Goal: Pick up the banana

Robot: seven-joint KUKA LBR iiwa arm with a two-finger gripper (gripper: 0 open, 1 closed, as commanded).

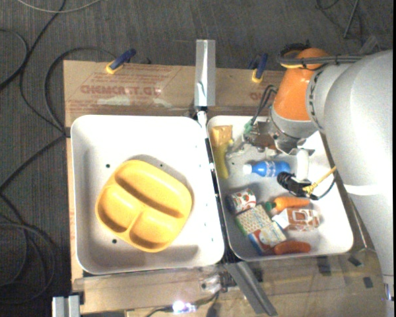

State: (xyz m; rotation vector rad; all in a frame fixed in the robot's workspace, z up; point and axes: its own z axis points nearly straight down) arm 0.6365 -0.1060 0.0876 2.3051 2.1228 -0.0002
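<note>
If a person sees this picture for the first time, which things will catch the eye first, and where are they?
First comes the big yellow divided plate lying in the left bin. Next is the grey arm with its orange band, reaching from the right over the back of the right bin, which holds a crowd of small items: a white and blue bottle, a carrot, and the banana along its left wall.

Dark grey carpet (119, 18) covers the floor, with thin cables (33, 5) looping across it (some pale, some black). A brown cardboard sheet (138, 91) lies over the bench top, held at its far edge by blue-and-yellow clamps (121, 61), and an upright metal bar (205, 74) stands at the middle of that edge.
</note>
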